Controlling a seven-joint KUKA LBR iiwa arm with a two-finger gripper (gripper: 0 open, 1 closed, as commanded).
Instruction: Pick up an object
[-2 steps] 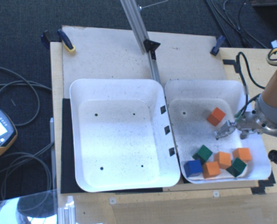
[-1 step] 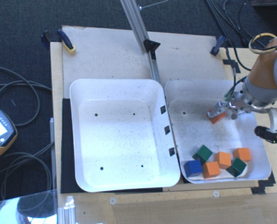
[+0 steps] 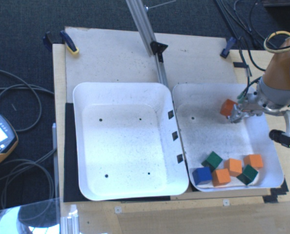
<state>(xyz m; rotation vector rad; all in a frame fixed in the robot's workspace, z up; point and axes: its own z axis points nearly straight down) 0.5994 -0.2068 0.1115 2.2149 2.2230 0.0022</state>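
Hanging at the gripper (image 3: 236,115), above the far part of the right bin (image 3: 203,101), an orange block (image 3: 227,107), apparently lifted clear of the bin floor. Seemingly pinched at its right side by the fingers, though too small and blurred for certainty; best judged as closed on the block. Looks raised rather than resting, with no clear contact with the floor beneath, so judged as a pick achieved or nearly so. Left to do, at most: lifting higher and proving the hold secure.

Clustered at the near edge of the same bin, well apart from the held block, six more cubes: a blue cube (image 3: 201,175) at the left, an orange cube (image 3: 221,177) just beside it, a green cube (image 3: 214,160) farther back, a second orange cube (image 3: 234,166), a dark green cube (image 3: 249,173), and a third orange cube (image 3: 255,161) at the right. Several touching or nearly so.

Reaching in from the right, the grey arm (image 3: 277,79) with its orange band. Standing to the left, touching the right bin along a shared edge, the left bin (image 3: 81,94), white and speckled. Rising from between the bins toward the far side, a metal rail (image 3: 142,18).
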